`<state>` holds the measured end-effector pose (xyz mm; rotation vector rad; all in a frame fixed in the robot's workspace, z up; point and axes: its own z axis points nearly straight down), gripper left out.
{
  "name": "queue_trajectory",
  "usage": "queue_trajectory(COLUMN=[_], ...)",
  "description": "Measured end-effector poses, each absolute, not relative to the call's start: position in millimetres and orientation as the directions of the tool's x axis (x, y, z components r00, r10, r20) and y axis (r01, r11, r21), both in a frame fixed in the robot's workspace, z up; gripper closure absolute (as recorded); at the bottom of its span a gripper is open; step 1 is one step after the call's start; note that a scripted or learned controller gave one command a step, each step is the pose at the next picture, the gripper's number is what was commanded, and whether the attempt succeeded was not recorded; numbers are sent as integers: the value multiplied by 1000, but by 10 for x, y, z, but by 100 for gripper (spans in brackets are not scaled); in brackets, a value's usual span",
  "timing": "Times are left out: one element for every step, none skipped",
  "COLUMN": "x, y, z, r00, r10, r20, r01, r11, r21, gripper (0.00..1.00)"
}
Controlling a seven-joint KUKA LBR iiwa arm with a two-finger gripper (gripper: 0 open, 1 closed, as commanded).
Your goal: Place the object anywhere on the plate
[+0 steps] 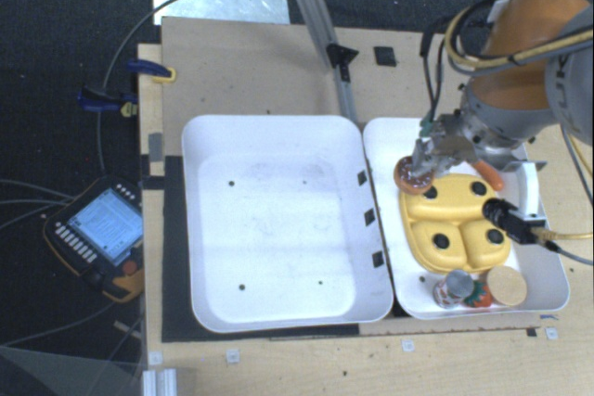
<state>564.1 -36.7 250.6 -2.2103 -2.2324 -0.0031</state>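
Where my end effector (425, 164) comes down, its fingers blur into the grey wrist, so I cannot tell how far apart they stand. Directly beneath it sits a small round brownish object (411, 174), a doughnut perhaps, touching the glossy yellow sectioned plate (457, 223). An orange piece (489, 172) peeks from behind my wrist. Beyond the plate lie a tan disc (507, 286) and an indistinct grey item (455, 288). Farther off, across the divide, spreads the smooth left bin (278, 218).
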Motion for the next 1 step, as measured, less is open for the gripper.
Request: queue_trajectory(x=[5711], y=[183], z=[2366], r00=[-11], r10=[1000], r20=[2], r01=[1000], r11=[11], r21=[0], gripper=[100])
